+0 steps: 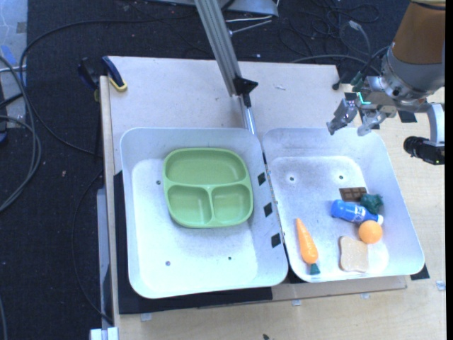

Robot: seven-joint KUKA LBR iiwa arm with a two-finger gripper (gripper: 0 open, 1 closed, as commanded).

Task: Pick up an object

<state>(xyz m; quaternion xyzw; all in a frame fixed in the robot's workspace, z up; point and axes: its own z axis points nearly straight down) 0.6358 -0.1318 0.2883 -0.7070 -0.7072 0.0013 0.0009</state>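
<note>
My gripper (pixel 356 121) hangs above the far edge of the right bin (pixel 318 172), fingers apart and nothing between them. Well below it, in the bin's near right part, lie a carrot (pixel 306 241), a blue bottle (pixel 350 210), an orange ball (pixel 369 231), a slice of toast (pixel 354 254), a brown chocolate bar (pixel 352 193) and a green broccoli piece (pixel 372 202).
The left bin (pixel 141 261) bears a green divided plate (pixel 208 187). A slanted metal pole (pixel 221 37) runs down to the gap between the bins. Cables lie on the dark floor around the bench.
</note>
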